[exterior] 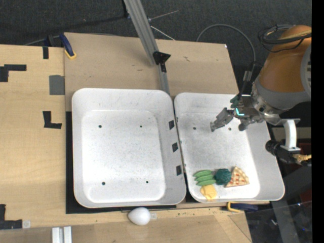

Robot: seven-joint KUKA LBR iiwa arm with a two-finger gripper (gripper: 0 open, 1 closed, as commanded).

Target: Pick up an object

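Note:
Small toy foods lie together at the near end of the right bin (263,151): a green pea pod (204,176), a dark green broccoli-like piece (221,175), a pizza slice (237,177) and a yellow piece (208,191). My gripper (231,122) hovers over the far half of that bin, well back from the toys. Its two fingers are spread apart, with nothing between them.
The left bin (121,146) sits beside the right one. A white egg-shaped object (139,216) rests on the bench just in front of the left bin. A grey metal bar (147,34) slants in from the top toward the gap between the bins.

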